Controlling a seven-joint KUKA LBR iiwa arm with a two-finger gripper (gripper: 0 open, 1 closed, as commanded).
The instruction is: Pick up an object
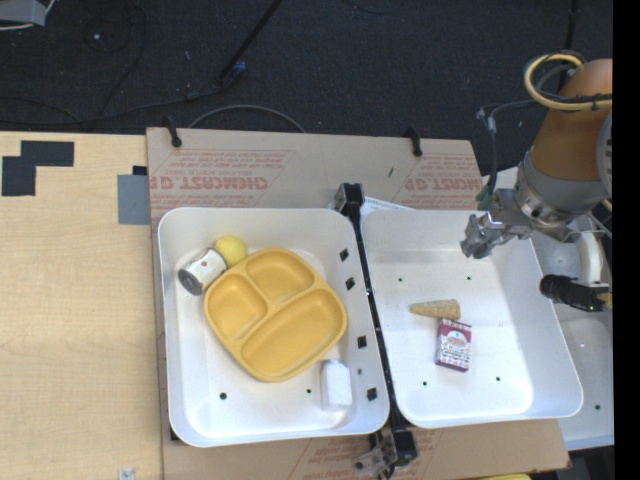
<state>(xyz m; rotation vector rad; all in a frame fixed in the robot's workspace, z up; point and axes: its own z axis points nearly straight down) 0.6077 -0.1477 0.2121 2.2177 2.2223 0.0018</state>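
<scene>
The right bin (520,388) holds a tan cone-shaped piece (436,309) and, just below it, a small red and white box (454,345). My gripper (478,240) hangs over the upper right part of that bin, up and to the right of the cone, with nothing seen between its fingers. In the left bin (190,408) lies a yellow divided plate (276,312). A small can with a red and white label (201,270) and a yellow ball (231,249) sit at the plate's upper left. A white block (335,384) rests near the plate's lower right.
A black divider (366,308) runs between the two bins. Brown cardboard (290,173) lies under and behind them. A light wooden surface (70,308) spans the left. Cables cross the dark floor at the back. The arm's grey and orange body (570,148) stands at the right.
</scene>
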